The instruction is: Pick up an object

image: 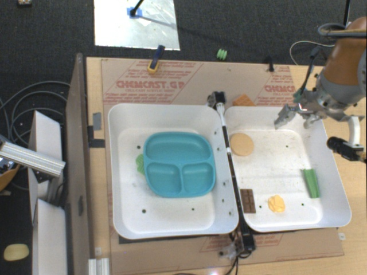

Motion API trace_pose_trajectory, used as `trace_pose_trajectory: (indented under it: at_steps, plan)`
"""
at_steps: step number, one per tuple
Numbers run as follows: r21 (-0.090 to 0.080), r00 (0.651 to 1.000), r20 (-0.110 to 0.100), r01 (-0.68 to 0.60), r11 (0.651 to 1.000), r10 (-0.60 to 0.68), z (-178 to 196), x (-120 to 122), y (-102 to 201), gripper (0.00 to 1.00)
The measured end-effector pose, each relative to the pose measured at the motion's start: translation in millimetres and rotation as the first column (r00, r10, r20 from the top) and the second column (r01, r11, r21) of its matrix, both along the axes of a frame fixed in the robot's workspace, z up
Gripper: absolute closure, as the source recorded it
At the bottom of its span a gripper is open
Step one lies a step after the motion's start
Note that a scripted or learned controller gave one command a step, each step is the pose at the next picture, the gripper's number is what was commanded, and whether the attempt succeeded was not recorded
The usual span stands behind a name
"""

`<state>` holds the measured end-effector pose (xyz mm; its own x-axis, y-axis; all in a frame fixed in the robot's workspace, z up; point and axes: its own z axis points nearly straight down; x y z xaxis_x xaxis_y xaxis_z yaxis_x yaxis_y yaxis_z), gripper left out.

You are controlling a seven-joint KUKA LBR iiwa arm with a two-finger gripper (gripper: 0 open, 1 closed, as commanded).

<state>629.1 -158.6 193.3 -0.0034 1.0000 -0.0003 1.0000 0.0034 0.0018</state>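
The right bin point(330, 153) holds a round tan disc point(241, 144) near its left wall, a green stick point(310, 183) by its right wall, a small yellow piece point(276, 204) near the front, and a brown chocolate bar point(247, 200) at the front left corner. My gripper point(295, 119) hangs over the bin's far right corner, above the bin floor and well apart from every object. Its two fingers are spread open with nothing between them.
In the left bin point(123, 153) lies a teal divided plate point(179, 164), and a small green item point(139, 164) peeks out from under the plate's left edge. An orange cracker point(243, 101) rests on the cardboard behind the bins. A black clamp point(218, 100) sits at the divider's far end.
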Motion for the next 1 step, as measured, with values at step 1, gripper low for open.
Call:
trace_pose_trajectory:
  at_steps: [1]
  plan:
    - [-0.002, 1.000, -0.003, 0.006, 1.000, -0.006, -34.8, -30.4, -49.8, 0.00]
